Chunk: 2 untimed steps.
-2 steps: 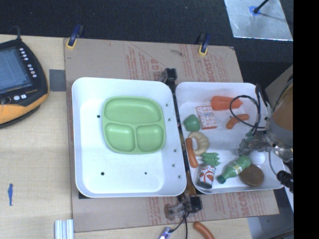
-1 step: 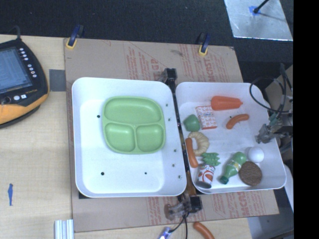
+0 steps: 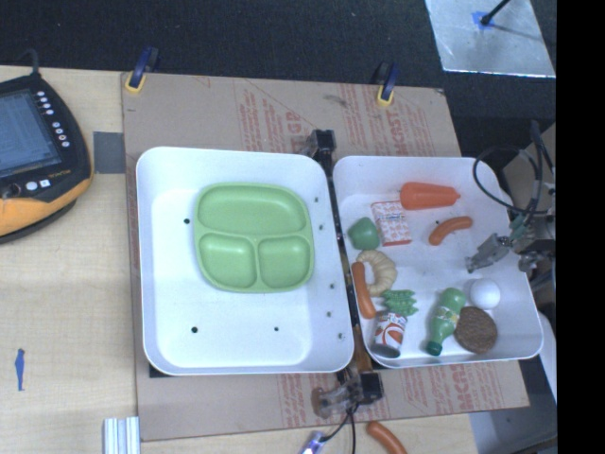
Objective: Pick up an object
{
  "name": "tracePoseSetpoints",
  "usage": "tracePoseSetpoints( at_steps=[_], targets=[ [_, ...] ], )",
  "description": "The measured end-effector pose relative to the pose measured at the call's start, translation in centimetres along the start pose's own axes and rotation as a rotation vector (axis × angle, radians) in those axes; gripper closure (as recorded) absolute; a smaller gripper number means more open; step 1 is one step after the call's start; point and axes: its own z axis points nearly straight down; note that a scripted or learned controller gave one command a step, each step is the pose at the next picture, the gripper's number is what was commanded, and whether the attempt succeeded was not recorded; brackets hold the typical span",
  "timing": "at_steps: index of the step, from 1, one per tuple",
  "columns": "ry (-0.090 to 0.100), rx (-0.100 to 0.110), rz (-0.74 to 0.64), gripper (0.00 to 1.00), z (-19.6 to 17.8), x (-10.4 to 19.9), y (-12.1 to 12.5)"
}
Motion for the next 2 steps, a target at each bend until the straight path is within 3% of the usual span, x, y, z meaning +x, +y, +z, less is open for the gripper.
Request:
tracePoseSetpoints(
  at_steps=[1, 2],
  targets=[
    [0.001, 0.002, -0.004, 0.0, 9.1, 8.2, -0.5],
    [0.001, 0.001, 0.001, 0.0, 10.9, 8.3, 10.6]
  ],
)
